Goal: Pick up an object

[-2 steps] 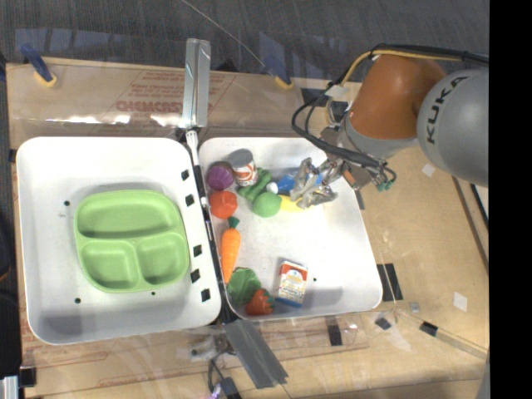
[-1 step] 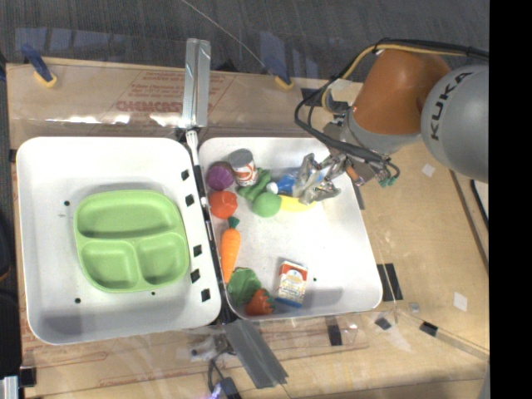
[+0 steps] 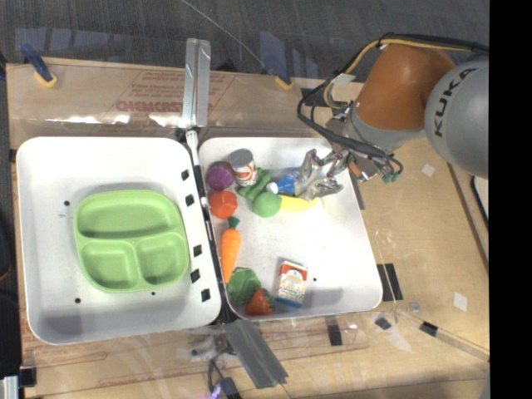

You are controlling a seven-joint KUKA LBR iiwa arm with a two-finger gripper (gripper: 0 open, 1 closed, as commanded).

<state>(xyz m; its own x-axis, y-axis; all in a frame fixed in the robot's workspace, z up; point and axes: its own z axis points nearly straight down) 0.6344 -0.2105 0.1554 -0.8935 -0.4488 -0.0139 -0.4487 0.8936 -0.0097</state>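
Note:
The right bin (image 3: 349, 248) holds several toy foods. Along its left wall lie a purple ball (image 3: 220, 175), a small can (image 3: 243, 169), an orange-red fruit (image 3: 222, 204) and a carrot (image 3: 230, 253). A green pear-like fruit (image 3: 266, 203), a blue item (image 3: 288, 183) and a yellow banana (image 3: 299, 204) cluster near the back. My gripper (image 3: 317, 177) is low in the bin's back right part, right beside the blue item and just above the banana. A small carton (image 3: 292, 282) and a green and red piece (image 3: 248, 290) lie at the front.
The left bin (image 3: 41, 306) carries a green divided plate (image 3: 131, 239). A metal bracket (image 3: 197, 86) stands at the divider between the bins. Dark cables (image 3: 332, 110) loop around the wrist. Bare white floor shows in the right bin's middle and right.

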